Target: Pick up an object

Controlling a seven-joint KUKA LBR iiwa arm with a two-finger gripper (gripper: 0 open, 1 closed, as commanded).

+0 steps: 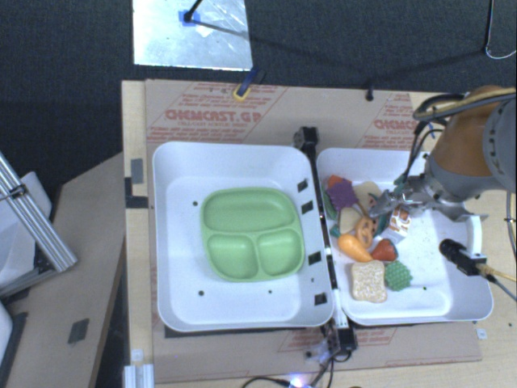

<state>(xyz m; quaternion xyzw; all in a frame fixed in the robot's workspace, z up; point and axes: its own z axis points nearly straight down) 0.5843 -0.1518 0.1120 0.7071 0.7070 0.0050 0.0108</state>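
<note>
Two white bins sit side by side on the worktop [210, 115]. The left bin [174, 156] carries a green divided plate [246, 233]. The right bin [460, 297] holds a heap of toy food crowded toward its left wall, and the pick will likely come from here.

The arm [472, 148] reaches in from the right. The jaws are low over the heap's right edge, near a small red-and-white piece [400, 225] and a brown looped piece [365, 229]. I cannot tell whether the jaws are apart or together, as they are too small and blurred. Nothing is visibly held.

Handling, by judgement:
- **All pieces:** They look like light plastic, stiff, smooth, somewhat slippery and not fragile. The rounded ones may squirt out of a pinch.
- **Orange carrot [354, 247]:** It has a slim body, so take it across the middle.
- **Bread slice [368, 281]:** It lies flat at the front of the heap, so pinch it across its edges rather than its face.
- **Red rounded piece [385, 250]:** It sits against the carrot's right end.
- **Green knobbly piece [397, 275]:** It lies just beside the bread, and its texture should help the grip.

A purple piece [341, 192] and a pale piece [369, 191] lie at the back of the heap. The pieces touch or overlap, so closing on one may shove its neighbours or catch two at once. The bin wall close behind the heap cramps any approach from the left, and the right looks freer.
</note>
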